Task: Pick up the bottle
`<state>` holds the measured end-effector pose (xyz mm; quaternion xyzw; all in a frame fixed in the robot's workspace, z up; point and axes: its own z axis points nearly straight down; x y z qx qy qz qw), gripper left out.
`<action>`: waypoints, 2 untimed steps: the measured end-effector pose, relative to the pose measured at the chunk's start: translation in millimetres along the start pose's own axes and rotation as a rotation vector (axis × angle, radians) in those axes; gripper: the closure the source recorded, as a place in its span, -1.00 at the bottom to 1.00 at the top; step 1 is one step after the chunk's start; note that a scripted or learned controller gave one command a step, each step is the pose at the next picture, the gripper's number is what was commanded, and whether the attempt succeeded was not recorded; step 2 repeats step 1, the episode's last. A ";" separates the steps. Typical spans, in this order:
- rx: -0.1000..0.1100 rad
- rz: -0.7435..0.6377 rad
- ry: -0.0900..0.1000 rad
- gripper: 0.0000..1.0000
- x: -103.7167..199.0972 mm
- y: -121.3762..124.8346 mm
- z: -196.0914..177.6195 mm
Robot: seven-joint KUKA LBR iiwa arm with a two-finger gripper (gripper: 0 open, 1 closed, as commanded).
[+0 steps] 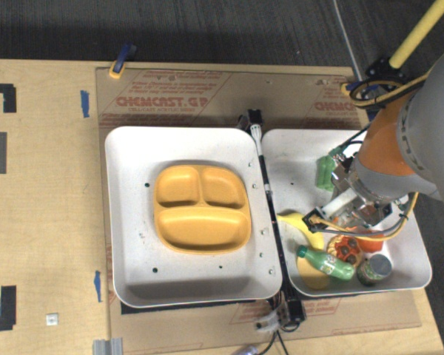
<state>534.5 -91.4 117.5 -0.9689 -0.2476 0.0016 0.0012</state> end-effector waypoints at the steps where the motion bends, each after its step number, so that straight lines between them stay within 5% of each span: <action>1: 0.000 0.000 0.001 -1.00 0.3 0.0 -0.2; 2: 0.000 0.000 0.001 -1.00 0.3 0.0 -0.2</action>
